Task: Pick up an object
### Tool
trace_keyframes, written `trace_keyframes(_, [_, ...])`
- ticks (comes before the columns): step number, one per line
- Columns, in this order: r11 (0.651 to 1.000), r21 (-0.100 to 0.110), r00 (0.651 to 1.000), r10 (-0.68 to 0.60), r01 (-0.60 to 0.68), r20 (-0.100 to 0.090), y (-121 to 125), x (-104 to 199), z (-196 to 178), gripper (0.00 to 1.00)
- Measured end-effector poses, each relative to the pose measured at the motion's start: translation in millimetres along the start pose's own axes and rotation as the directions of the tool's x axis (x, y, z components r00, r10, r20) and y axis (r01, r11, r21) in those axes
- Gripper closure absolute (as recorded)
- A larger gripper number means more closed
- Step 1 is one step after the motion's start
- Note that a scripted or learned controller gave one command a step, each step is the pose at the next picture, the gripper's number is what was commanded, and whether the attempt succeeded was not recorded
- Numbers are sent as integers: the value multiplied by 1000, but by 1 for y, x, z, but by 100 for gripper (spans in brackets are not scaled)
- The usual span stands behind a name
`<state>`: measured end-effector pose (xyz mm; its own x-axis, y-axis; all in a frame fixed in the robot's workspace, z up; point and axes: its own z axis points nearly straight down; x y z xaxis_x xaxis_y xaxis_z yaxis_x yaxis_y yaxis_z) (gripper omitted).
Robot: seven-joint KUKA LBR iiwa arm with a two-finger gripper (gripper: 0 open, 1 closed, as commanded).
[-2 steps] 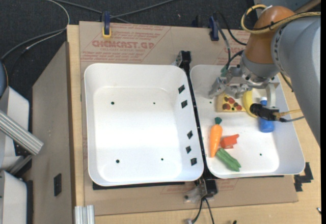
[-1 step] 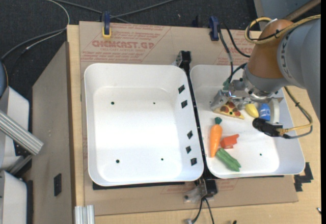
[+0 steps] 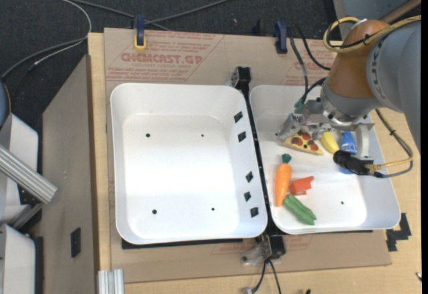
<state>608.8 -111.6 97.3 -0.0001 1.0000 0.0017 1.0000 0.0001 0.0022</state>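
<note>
A cardboard-topped tabletop [image 3: 200, 52] carries two white bins. The pizza-slice toy [image 3: 302, 141] lies in the right bin [image 3: 348, 219] directly under the pincer [image 3: 309, 127], probably its target; whether the pincer is open or closed I cannot tell, since the wrist hides it. Just beside are a yellow toy [image 3: 330, 143] and a blue one [image 3: 347, 141], partly covered. Nearer the camera lie a carrot [image 3: 283, 181] and green pepper [image 3: 300, 210].
</note>
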Motion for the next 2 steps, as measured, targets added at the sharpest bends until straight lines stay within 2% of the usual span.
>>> trace_keyframes(1, [1000, -13, 1000, -10, 10, 0, 44, 76, -113, 100])
trace_keyframes(2, [1000, 7, 1000, -10, 10, -2, 27, 177, -86, 100])
